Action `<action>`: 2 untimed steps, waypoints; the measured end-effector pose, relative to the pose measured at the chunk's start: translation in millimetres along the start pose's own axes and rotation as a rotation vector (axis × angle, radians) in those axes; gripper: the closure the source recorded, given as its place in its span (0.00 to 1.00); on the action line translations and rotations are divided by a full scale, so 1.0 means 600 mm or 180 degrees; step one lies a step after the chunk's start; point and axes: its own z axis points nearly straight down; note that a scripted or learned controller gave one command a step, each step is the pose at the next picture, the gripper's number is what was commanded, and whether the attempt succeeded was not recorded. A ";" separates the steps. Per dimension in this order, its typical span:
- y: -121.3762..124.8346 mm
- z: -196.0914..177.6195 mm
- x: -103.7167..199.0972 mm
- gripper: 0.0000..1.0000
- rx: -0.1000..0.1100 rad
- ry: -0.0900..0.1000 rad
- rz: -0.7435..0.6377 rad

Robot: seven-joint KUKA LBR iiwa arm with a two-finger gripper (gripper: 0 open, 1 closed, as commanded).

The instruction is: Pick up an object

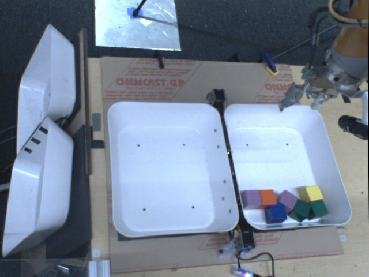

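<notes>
Low in the frame, at the bottom edge of the right bin [331, 154], you have a cluster of small blocks: two purple blocks [251, 198] [287, 199], an orange one [267, 197], a blue one [275, 213], a yellow one [313, 193] and two green ones [299, 210] [317, 209], all touching or just beside each other. Your gripper [304, 98] sits at the upper right, fingers spread with nothing between them, above the bin's top rim, well apart from the blocks. The left bin [121, 154] lies alongside.
</notes>
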 end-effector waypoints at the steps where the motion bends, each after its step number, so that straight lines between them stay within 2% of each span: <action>1: -0.109 0.210 0.013 0.00 0.0035 0.0006 0.0004; 2: -0.104 0.184 0.012 1.00 -0.0002 0.0000 0.0002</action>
